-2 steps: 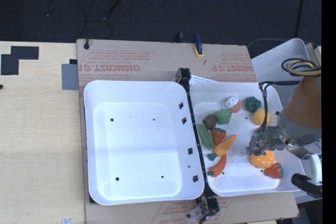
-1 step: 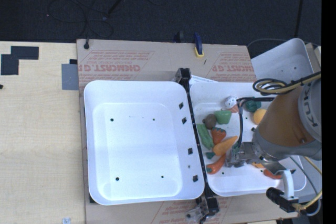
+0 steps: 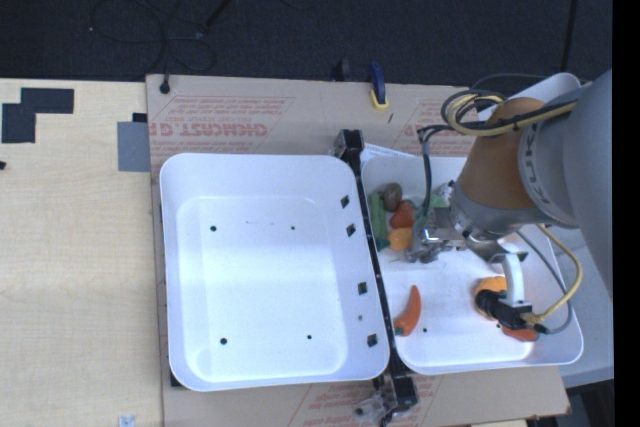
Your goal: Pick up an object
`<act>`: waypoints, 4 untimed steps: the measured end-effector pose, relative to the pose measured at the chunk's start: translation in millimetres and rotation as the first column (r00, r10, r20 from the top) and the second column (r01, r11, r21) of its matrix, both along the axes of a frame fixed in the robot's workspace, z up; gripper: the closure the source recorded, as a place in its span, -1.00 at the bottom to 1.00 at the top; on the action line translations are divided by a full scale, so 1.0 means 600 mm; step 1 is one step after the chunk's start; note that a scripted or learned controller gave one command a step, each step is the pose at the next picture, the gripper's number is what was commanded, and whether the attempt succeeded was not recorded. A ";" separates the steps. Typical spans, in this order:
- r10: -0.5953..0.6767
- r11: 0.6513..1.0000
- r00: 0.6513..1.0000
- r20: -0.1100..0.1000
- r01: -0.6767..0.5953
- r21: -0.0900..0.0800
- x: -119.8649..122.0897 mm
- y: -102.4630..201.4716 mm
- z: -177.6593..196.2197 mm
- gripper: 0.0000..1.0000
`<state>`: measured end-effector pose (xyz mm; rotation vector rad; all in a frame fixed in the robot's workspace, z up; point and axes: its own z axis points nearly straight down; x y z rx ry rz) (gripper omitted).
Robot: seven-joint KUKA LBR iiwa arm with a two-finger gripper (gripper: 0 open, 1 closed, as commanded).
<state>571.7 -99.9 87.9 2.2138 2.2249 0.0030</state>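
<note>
My gripper (image 3: 424,246) is low in the right bin (image 3: 450,355), next to a cluster of small objects at the bin's upper left. The cluster holds a brown piece (image 3: 392,194), a red piece (image 3: 403,215), a yellow-orange piece (image 3: 400,238) and a green strip (image 3: 377,215) along the bin's left wall. The gripper's metal tip is just right of the yellow-orange piece; contact is unclear. An orange carrot-shaped piece (image 3: 408,310) lies lower in the bin. An orange and red object (image 3: 497,303) sits at the lower right, partly behind a white part of the arm.
The left bin (image 3: 175,215) lies beside the right one, split from it by a black divider (image 3: 365,245). Both rest on a cardboard sheet (image 3: 250,120). The grey arm with its orange band (image 3: 500,170) and yellow cables covers the right bin's upper right.
</note>
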 end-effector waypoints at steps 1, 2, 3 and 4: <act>-0.005 1.000 1.000 -0.006 0.005 0.001 -0.036 -0.014 0.000 1.00; -0.001 1.000 1.000 -0.006 0.001 0.000 0.124 0.024 0.000 1.00; 0.001 1.000 1.000 0.002 -0.001 0.003 0.122 0.140 0.176 1.00; -0.001 1.000 1.000 -0.007 0.001 0.000 0.120 0.135 0.166 -1.00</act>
